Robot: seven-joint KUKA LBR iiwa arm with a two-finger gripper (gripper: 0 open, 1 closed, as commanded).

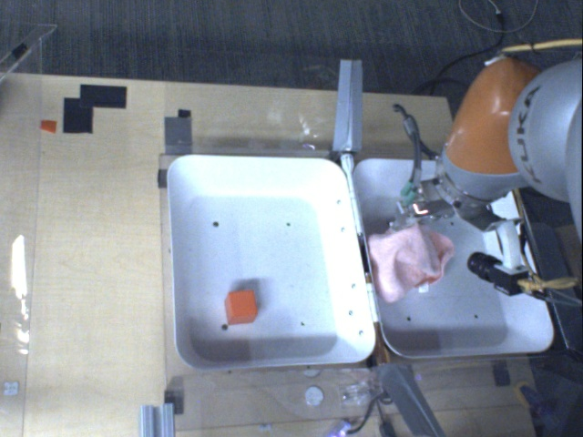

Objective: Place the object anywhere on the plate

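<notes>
A small orange cube (pixel 241 307) lies in the left bin (pixel 273 208), near its front edge and left of centre. A pink, crumpled-looking item (pixel 408 258) rests in the right bin (pixel 474 321) against its left wall. My gripper (pixel 415 210) hangs in the right bin directly over the pink item's upper edge, under the grey arm with its orange band (pixel 487 121). Whether it touches the pink item cannot be made out. The cube sits far to the gripper's left, across the wall between the bins.
A metal post (pixel 347 107) stands at the back where the two bins meet. Black blocks (pixel 89 106) and a small orange tag (pixel 48 127) lie on the bench at the far left. A black fitting (pixel 490 269) juts from the arm over the right bin.
</notes>
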